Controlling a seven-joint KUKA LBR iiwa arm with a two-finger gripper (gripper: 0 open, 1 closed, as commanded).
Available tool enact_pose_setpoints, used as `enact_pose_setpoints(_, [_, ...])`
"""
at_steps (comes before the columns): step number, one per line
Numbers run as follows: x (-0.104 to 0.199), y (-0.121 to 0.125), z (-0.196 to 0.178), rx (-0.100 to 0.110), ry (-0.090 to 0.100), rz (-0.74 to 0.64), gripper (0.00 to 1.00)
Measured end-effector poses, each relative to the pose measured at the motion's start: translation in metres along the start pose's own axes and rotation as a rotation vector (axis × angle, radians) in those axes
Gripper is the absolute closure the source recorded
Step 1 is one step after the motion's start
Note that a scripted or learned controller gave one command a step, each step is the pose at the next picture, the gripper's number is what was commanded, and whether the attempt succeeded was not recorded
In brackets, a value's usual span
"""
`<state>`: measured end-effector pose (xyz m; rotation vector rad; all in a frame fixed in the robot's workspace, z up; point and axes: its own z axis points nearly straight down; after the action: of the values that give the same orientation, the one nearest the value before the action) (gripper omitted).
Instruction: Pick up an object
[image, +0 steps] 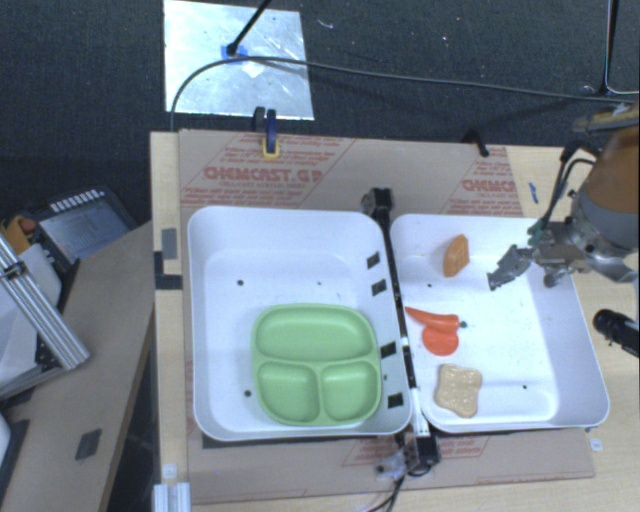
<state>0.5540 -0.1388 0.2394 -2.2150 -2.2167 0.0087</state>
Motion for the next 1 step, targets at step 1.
enact_pose_setpoints(1, [0.0002,0.0023,-0.0060,-0.011,-0.002,-0.003,0.00])
